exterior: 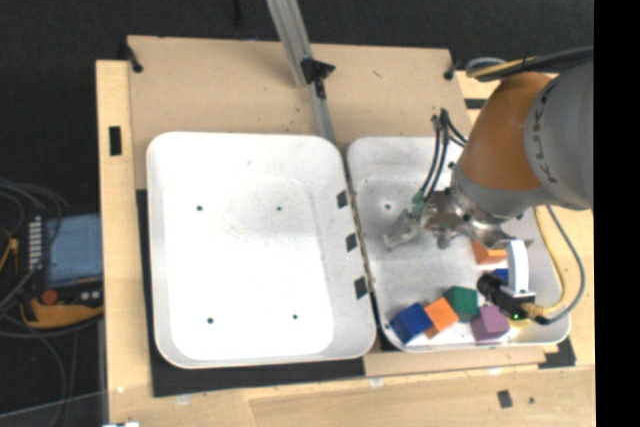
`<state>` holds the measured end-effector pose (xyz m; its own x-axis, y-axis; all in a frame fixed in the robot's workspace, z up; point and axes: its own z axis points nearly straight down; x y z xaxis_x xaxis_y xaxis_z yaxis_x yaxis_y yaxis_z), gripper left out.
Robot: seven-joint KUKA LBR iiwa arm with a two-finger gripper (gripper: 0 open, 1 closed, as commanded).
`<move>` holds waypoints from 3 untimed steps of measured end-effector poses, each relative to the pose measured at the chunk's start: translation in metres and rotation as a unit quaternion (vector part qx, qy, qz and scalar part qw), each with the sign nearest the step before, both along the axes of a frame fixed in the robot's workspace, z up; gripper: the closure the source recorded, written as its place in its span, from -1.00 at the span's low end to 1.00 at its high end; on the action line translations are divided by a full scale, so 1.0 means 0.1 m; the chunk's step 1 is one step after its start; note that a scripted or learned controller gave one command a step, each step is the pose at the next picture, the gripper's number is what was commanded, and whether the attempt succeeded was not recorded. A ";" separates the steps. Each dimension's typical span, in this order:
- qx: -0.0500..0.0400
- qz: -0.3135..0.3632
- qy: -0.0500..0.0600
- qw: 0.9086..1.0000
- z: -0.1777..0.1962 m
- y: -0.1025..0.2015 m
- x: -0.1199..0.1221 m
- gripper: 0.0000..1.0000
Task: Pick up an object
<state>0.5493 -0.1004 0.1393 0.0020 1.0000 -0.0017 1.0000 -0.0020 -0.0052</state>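
Along the front edge of the right bin [385, 165] lie a blue block [410, 322], an orange block [441, 315], a green block [463, 300] and a purple block [490, 323]. Another small orange piece [488, 255] peeks out from under the wrist. My gripper [408, 227] hangs low over the middle of the right bin, behind and to the left of the blocks. Nothing can be seen held in it. The arm's orange band and grey body hide the bin's right side.
The left bin [165, 215] sits beside the right one, with black clips [352, 240] along the shared edge. A slanted metal pole [285, 5] rises from the back of the bench. Cables and a blue box [75, 250] lie off the bench at left.
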 end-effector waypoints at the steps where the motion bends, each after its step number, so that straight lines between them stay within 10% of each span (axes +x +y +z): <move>1: 0.000 0.000 -0.004 1.000 -0.42 -0.02 0.01 -1.00; 2: 0.001 -0.005 -0.006 1.000 -0.30 -0.02 0.02 1.00; 3: 0.000 -0.003 -0.005 1.000 0.15 -0.09 0.07 1.00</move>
